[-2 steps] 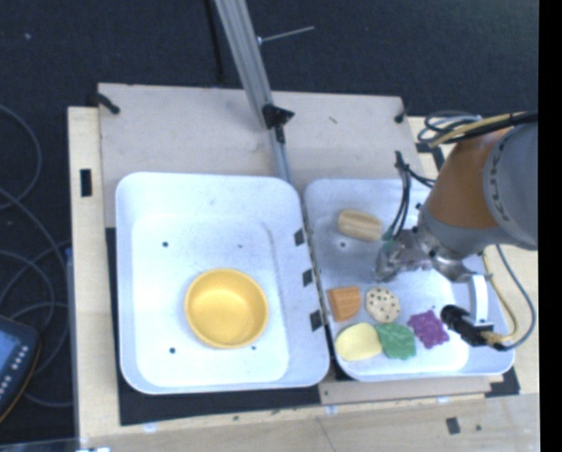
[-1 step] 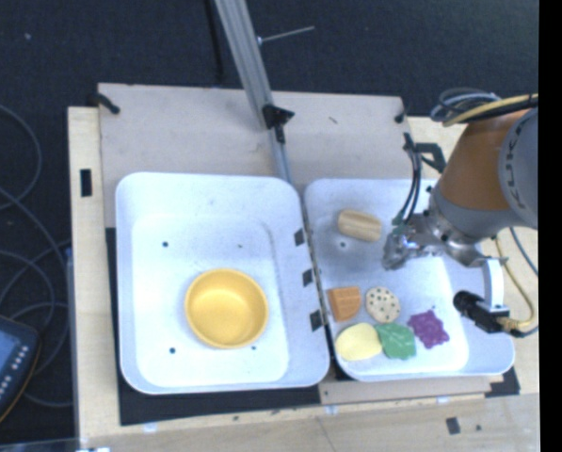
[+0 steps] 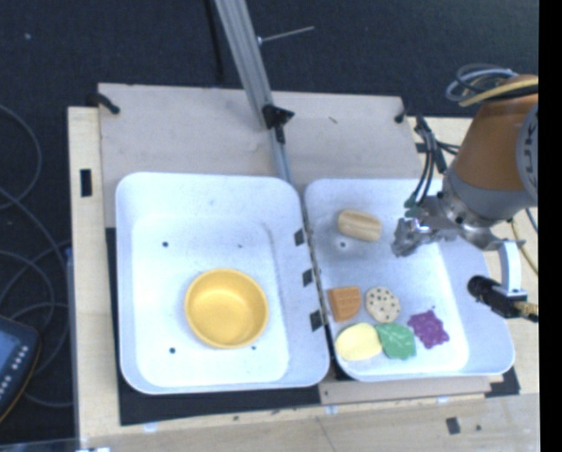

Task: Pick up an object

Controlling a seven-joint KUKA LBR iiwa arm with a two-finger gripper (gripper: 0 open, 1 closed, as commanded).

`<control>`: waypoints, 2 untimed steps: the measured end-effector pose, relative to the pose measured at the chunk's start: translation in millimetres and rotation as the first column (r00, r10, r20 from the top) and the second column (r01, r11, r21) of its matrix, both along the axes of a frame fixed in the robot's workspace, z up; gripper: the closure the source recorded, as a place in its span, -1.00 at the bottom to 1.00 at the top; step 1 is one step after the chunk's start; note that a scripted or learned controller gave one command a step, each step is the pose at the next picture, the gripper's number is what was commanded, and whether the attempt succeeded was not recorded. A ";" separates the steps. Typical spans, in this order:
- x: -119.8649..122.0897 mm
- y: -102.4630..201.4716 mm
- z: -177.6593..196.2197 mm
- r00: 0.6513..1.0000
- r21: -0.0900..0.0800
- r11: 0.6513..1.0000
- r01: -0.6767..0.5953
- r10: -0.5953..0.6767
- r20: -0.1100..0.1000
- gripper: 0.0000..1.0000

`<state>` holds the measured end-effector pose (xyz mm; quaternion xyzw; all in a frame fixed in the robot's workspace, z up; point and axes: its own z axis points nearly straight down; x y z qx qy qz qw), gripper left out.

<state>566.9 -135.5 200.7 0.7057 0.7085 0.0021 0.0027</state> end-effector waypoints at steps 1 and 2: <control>2.0 -1.0 51.8 1.000 -0.001 1.000 -0.001 0.001 0.001 1.00; 14.5 50.5 48.9 1.000 0.001 1.000 -0.003 0.003 -0.005 1.00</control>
